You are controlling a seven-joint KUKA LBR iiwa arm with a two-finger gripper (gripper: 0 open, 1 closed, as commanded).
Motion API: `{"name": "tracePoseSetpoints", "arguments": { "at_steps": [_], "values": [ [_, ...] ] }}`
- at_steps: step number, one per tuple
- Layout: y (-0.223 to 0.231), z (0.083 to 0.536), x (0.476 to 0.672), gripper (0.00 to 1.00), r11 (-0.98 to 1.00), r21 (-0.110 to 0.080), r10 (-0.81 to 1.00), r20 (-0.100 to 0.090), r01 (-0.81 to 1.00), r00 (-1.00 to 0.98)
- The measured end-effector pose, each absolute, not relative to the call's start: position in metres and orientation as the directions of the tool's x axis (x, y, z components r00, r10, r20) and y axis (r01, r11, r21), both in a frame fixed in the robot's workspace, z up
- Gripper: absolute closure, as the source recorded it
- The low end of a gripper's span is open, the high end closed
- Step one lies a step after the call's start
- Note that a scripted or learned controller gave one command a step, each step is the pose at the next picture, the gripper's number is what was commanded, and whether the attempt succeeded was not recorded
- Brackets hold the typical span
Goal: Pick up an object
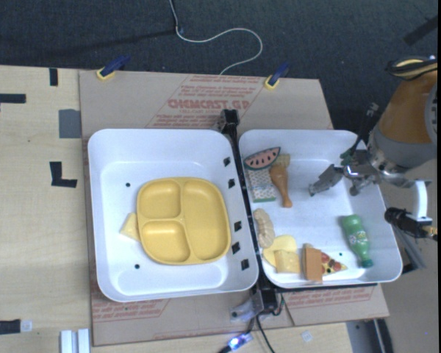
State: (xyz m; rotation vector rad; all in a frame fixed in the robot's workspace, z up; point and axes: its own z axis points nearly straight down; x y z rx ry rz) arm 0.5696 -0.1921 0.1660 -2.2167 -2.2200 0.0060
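The gripper [339, 180] hangs spread wide over the right bin [309, 142], near its far right corner, above the green bottle [356, 238], pinching nothing.

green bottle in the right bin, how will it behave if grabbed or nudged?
The green bottle lies on its side on the right bin's floor, so its rounded body will probably roll if nudged sideways. It looks like smooth moulded plastic, so likely stiff, light and a bit slippery. The neck narrows, so a grip there may slide off; the wider body seems safer.
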Motion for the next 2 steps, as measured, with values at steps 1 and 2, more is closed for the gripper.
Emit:
{"name": "tracePoseSetpoints", "arguments": {
  "at_steps": [1,2],
  "values": [
    [-0.185,0.120,0.571,0.00,0.002,-0.004,1.000,0.000,1.000,-0.002],
    [-0.184,0.082,0.571,0.00,0.002,-0.002,1.000,-0.001,1.000,-0.002]
  ]
}}
